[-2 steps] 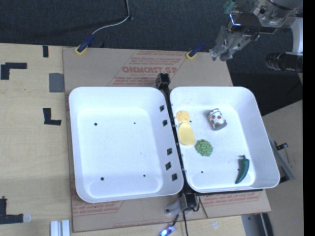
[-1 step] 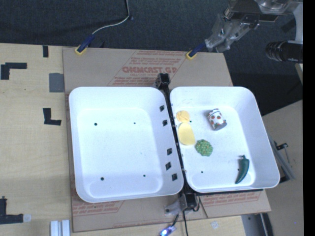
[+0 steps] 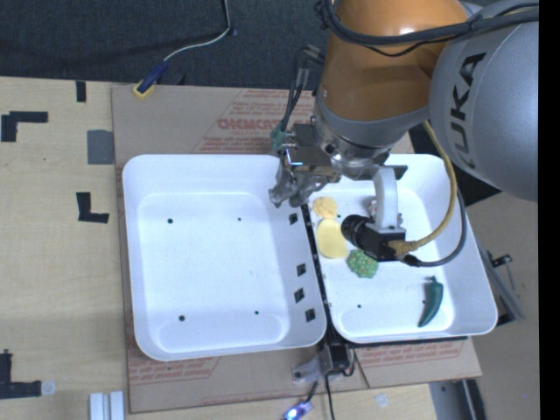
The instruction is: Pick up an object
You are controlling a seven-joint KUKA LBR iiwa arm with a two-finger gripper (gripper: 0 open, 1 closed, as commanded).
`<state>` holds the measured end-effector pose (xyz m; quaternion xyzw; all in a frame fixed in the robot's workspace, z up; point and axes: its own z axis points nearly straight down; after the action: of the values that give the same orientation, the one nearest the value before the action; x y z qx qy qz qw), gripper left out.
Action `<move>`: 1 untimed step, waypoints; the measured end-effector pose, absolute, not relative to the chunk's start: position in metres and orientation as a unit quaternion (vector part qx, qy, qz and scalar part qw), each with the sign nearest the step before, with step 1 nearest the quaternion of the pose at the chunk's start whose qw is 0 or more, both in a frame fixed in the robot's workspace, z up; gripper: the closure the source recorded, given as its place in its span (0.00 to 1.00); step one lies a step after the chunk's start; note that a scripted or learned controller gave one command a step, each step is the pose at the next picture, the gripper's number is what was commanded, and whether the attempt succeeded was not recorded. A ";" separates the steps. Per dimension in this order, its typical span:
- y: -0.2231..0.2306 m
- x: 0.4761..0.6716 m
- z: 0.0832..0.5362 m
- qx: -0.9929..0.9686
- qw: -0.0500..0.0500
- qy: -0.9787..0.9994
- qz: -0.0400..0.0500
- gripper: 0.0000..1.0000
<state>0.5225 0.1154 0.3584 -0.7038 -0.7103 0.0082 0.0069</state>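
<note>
White bins are sitting side by side on the desk. Right bin (image 3: 464, 261) is holding a green pepper (image 3: 431, 301) nearest, then a broccoli piece (image 3: 362, 263), then two yellow pieces (image 3: 330, 237). End effector (image 3: 302, 178) is hovering over the divider beyond them; finger state cannot be told.

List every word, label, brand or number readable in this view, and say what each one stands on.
"KUKA", with only part of it showing, in dark letters on the arm's grey housing.
Red print on the cardboard sheet behind the bins, seen upside down and too blurred to read.
Fainter red print on the cardboard's front edge, also too blurred to read.
</note>
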 end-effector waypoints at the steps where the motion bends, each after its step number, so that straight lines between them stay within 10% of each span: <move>1: 0.075 0.505 0.188 -0.708 0.005 -0.706 0.008 1.00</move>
<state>0.5051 0.0747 0.1879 -0.7082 -0.7060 0.0079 0.0050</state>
